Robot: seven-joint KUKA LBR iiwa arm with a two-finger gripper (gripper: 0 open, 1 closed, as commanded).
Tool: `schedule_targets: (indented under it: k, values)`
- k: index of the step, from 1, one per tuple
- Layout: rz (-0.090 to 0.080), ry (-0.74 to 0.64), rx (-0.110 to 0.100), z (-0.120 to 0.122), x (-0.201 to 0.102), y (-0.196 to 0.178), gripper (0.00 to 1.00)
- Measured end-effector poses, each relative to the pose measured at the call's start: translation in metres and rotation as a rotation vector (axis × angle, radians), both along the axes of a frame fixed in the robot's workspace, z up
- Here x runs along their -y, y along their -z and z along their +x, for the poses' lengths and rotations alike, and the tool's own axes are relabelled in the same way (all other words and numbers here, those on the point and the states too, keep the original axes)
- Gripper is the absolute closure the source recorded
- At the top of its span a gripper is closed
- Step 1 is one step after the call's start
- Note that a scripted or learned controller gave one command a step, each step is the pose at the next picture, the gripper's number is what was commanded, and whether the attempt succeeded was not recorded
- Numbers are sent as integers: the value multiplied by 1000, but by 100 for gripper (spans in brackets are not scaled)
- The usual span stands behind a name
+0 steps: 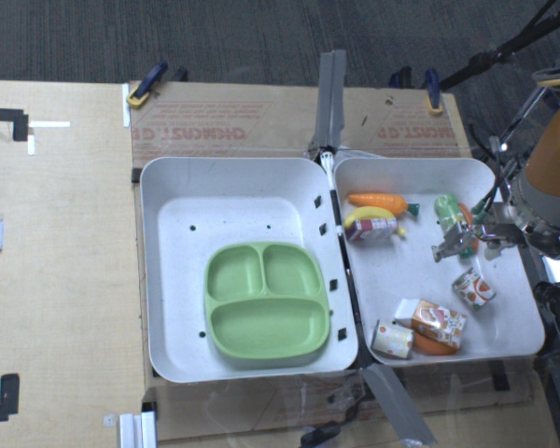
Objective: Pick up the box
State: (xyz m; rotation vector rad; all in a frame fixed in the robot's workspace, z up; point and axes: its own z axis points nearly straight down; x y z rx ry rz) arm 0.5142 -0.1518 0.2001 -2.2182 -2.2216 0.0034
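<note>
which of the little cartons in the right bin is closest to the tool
The small white and orange carton, lying alone just below the tool. The bigger orange carton sits lower, near the bin's front edge.

- The box (pixel 440 322) is a small carton, white on part of its upper face with orange-red print across the rest.
- It lies flat on its broad side, turned at a slant to the walls of the right bin (pixel 532 339), its long edge running from upper left down to lower right.
- It sits in the near part of the right bin, close to that bin's front wall.
- Its lower edge touches or overlaps other small items lying by it; which one cannot be told.
</note>
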Motion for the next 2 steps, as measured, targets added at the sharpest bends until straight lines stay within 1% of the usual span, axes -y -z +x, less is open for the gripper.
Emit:
schedule_targets:
  k: [1,2]
  values:
    - [0,40,2,-4,-55,109,0]
    - [-1,-42,2,85,-56,109,0]
